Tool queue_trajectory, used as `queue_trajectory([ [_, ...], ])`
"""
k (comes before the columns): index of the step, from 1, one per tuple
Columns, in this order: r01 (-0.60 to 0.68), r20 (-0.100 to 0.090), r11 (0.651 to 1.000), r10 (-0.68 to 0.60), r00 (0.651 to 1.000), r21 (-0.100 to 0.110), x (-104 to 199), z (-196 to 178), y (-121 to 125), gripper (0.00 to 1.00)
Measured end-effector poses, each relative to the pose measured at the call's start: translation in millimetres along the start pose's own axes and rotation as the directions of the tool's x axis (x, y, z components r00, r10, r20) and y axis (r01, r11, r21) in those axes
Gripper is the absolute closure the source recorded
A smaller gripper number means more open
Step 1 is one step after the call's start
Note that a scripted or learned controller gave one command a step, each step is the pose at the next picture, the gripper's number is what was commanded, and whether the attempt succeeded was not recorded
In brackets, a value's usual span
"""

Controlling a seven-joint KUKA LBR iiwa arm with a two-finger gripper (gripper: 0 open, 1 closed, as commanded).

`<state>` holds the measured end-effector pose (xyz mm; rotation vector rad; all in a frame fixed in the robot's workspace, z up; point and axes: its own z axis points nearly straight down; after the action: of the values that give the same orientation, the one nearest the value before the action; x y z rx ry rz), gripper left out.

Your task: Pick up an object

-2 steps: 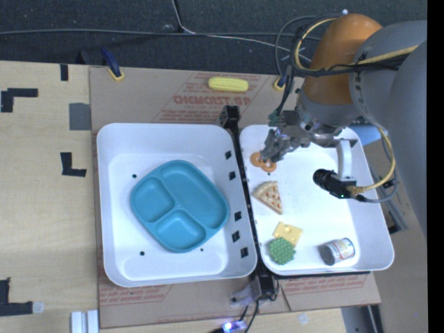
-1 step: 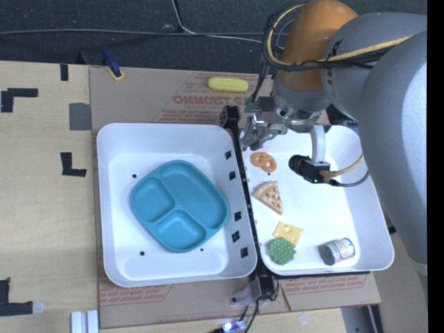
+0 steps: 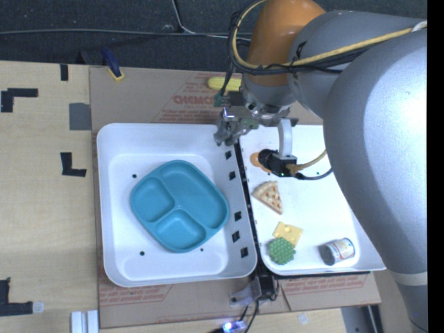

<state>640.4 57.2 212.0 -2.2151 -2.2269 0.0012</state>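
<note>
A light wooden bench top (image 3: 41,207) fills the left and lower parts of the camera view. Black tape marks (image 3: 19,98) lie on it in angular pieces, and a grey patch (image 3: 80,115) sits near them. A sheet of brown cardboard (image 3: 149,96) with red printing lies flat on the bench, reaching out past the bins at the top and bottom. Behind the bench the background is a dark, finely textured surface (image 3: 104,12), crossed by thin black cables (image 3: 177,12). The light is even and fairly bright, with soft shadows.
</note>
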Motion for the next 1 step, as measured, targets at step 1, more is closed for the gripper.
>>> queue_trajectory([
  [1, -0.002, 0.0, 1.0, 0.002, 1.0, -0.001, 40.9, -0.7, 19.3, 1.0],
])
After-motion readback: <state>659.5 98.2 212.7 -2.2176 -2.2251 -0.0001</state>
